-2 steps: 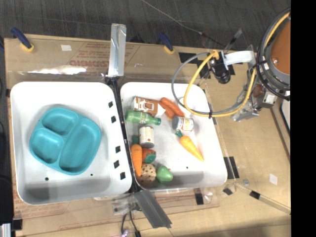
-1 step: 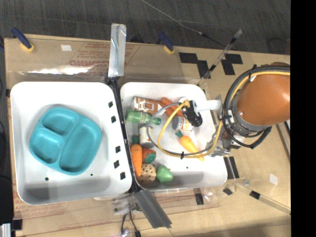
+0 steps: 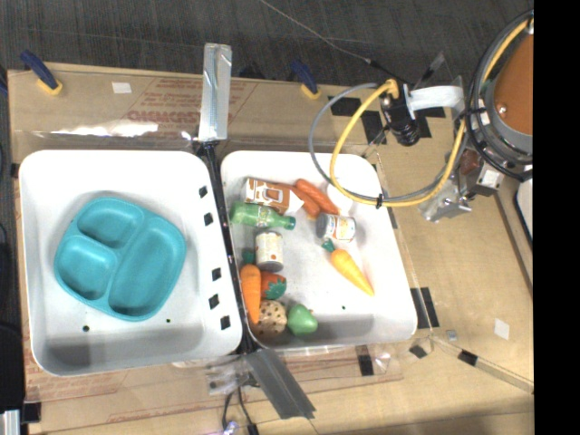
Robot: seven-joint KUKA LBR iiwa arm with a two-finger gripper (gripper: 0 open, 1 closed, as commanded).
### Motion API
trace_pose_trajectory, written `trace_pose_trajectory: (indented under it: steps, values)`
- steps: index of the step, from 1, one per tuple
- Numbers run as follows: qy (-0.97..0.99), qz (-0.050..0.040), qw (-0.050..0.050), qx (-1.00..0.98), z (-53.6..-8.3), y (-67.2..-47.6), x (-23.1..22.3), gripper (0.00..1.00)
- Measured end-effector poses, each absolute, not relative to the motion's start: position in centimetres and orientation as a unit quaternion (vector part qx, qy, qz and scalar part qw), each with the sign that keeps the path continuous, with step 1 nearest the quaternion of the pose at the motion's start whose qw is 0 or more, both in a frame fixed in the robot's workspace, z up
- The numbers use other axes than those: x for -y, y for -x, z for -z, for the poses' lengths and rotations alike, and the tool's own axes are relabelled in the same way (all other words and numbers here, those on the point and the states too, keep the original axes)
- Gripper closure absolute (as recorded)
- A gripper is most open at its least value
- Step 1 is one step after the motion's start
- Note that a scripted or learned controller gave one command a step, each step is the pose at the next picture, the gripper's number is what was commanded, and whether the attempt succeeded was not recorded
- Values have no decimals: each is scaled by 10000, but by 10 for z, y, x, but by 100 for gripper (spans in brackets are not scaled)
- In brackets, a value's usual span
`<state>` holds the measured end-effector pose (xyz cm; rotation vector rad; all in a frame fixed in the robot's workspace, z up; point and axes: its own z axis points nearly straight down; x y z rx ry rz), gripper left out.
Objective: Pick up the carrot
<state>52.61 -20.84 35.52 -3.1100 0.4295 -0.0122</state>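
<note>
table [image 3: 471,288]: bare wood-toned surface carrying two shallow white bins side by side; a strip of printed cardboard runs along the 12 o'clock edge.
arm [image 3: 507,89]: enters at 3 o'clock of the view, grey ring with an orange body, yellow and grey cables looping toward the right bin's 1 o'clock corner.
left bin [image 3: 36,243]: holds a teal divided plate [image 3: 120,256] near its centre.
right bin [image 3: 385,270]: holds the clutter of toy food.
end effector [image 3: 446,205]: a small metal part just outside the right bin's 3 o'clock wall, above the table; whether its fingers are spread or closed cannot be told, and nothing is seen between them.
carrot [image 3: 250,285]: orange, lying along the right bin's 9 o'clock wall toward 7 o'clock, touching a strawberry [image 3: 273,286] at its 3 o'clock side; a speckled ball [image 3: 271,314] and a green pepper [image 3: 302,319] sit just beyond at 5 o'clock.
other items: green bottle [image 3: 261,216], small can [image 3: 269,249], orange carton [image 3: 265,193], sausage [image 3: 313,197], a second can [image 3: 337,228], and a yellow-orange cone-shaped piece [image 3: 350,270] that could be mistaken for the target.
step in hand: approach, judged not yet begun; the carrot lies untouched.
next move: travel toward 9 o'clock across the bin, then descend with fingers astride the carrot's width, clear of wall and strawberry.
</note>
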Motion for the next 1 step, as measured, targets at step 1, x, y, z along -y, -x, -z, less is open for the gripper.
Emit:
trace_pose_trajectory:
  steps: [1]
  values:
    - [9953,-5,40,-964,-330,-593,207,100]
